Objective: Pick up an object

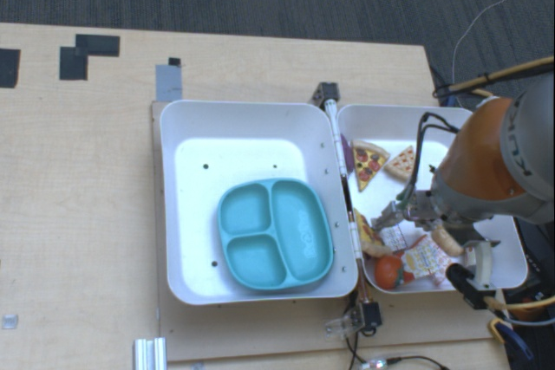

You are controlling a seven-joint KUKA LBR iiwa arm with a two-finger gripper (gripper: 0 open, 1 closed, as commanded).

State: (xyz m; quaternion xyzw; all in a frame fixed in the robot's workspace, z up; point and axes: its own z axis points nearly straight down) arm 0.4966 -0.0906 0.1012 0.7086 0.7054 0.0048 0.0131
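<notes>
While the arm is leaning in over the right bin, here's how it's looking from where I'm standing:

Arm: grey w/ orange band, reaching in from the right, its wrist hanging over the middle of the right bin (512,269).
Claw: the claw (408,219) is sitting low among the toys; can't tell if it's released or clenched, the wrist is covering it.
Likeliest target: the red tomato (388,270) is lying at the bin's near edge, just below and a bit left of the claw; round, so no long axis to line up with.
Other picks: two pizza slices, one (368,162) w/ its tip pointing toward the near side, the other (401,162) just beside it, both lying beyond the claw toward the far wall.
In the way: a printed packet (425,258) is touching the tomato on its right; a yellowish piece (368,236) is crowding it along the divider.
Left bin: the left bin (173,186) is holding a blue divided plate (276,233), well apart from the claw.
Counter: the counter (78,212) is carrying both bins.
</notes>
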